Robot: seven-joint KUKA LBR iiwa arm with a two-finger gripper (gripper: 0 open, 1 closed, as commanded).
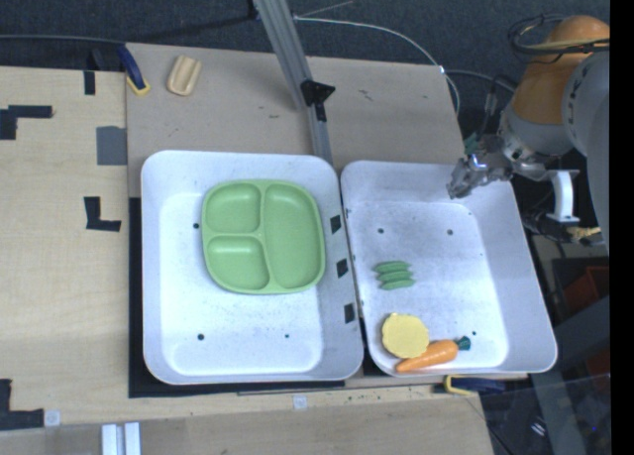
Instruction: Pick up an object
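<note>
The arm is hanging its claw (464,179) over the right bin's (515,245) far corner, its grip state impossible to tell, while the green bean pods (393,275), yellow disc (404,334) and toy carrot (431,354) are lying untouched, well apart from it.

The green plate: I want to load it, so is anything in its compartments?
Empty. All three compartments of the green plate show bare green.
</note>
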